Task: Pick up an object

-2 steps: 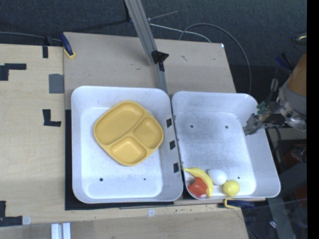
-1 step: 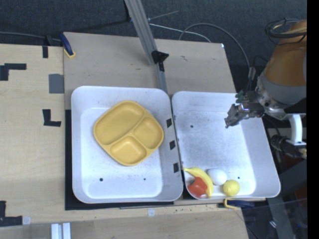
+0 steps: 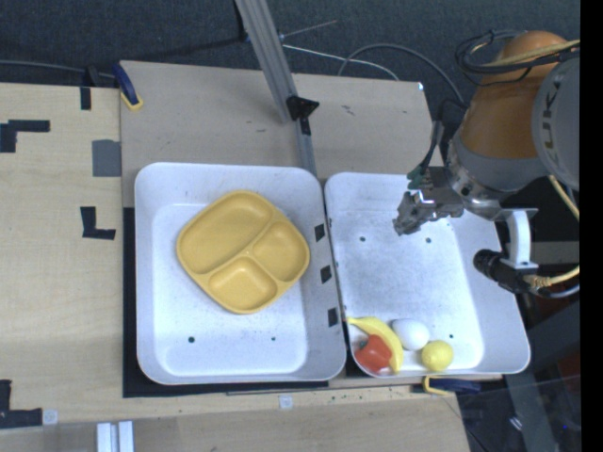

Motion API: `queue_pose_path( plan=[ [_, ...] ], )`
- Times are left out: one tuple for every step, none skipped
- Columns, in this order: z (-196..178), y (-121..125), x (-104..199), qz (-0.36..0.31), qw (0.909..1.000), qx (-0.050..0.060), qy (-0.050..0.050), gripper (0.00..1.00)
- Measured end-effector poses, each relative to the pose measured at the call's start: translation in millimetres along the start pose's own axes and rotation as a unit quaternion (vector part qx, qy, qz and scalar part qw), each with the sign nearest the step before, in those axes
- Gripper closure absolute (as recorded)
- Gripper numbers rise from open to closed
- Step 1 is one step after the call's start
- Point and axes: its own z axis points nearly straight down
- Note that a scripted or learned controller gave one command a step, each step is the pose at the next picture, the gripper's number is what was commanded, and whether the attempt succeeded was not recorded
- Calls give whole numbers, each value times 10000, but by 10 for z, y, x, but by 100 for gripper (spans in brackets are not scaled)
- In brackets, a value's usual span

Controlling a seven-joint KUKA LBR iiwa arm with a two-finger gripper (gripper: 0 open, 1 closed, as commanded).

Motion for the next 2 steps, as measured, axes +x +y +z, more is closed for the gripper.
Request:
queue_pose_path(
  plan=[
    [150,195,523,-3,10000,1,-3,100],
    [299,444,979,0,10000,-2,-4,100]
  ],
)
